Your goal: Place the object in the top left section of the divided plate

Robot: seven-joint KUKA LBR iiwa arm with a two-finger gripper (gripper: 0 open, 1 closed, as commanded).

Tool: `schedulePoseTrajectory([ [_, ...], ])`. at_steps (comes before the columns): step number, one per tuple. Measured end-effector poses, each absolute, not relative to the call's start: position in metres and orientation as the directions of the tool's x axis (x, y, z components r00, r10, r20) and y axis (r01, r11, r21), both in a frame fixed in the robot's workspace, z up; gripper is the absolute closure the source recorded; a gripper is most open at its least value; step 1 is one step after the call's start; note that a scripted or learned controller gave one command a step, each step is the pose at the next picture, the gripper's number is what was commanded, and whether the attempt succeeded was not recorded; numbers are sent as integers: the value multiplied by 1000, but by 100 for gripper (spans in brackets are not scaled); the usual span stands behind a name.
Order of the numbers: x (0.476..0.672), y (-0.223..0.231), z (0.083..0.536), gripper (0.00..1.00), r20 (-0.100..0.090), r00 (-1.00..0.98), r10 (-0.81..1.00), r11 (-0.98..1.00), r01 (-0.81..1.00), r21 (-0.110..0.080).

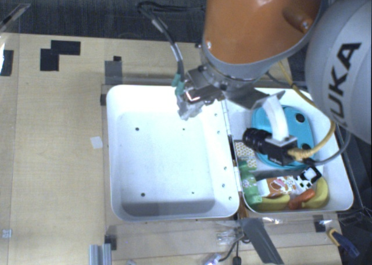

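Note:
The blue divided plate (297,125) lies in the right bin (347,195), partly hidden behind the robot's own fittings. My gripper (189,102) hangs low over the far right corner of the left bin (119,159), close to the wall between the bins. A small teal and red patch shows at its tip; whether that is a held thing is unclear. Several objects are piled at the near end of the right bin: a yellow banana-like toy (290,201), a green packet (250,186), and a black and white piece (308,176).
The arm's large orange and grey body covers the far side of the right bin. A patterned card (246,153) leans against the dividing wall. Black marks and a cable lie on the bench beyond the left bin.

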State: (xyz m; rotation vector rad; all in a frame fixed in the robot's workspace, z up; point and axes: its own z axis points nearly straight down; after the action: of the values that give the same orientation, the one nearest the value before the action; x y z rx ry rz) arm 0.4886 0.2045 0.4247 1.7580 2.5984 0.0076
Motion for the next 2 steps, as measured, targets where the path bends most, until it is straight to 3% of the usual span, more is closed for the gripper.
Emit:
schedulePoseTrajectory([
  [2, 491, 207, 445, 100, -2, -384, 923, 384, 923, 11],
])
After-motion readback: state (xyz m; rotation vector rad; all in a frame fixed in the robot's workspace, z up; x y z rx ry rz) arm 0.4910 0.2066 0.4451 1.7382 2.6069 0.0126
